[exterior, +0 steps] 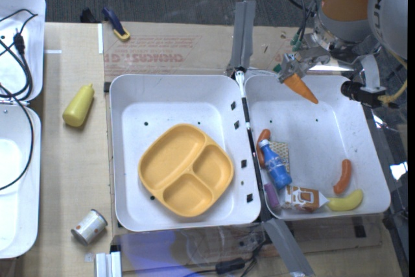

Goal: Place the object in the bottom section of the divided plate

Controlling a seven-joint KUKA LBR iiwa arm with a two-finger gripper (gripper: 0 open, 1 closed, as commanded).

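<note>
A yellow divided plate (187, 169) lies in the left bin (130, 107), with one long section on its left and two smaller sections on its right and bottom. My gripper (294, 69) hangs above the back left corner of the right bin (369, 139), shut on an orange carrot (303, 87). The carrot slants down and to the right from the fingers, held clear of the bin floor.
The right bin holds a blue bottle (277, 168), a small carton (303, 198), a banana (345, 202), a sausage (342, 176) and a purple item (271, 195). A yellow bottle (78, 106) and a small can (89, 226) lie on the bench left of the bins.
</note>
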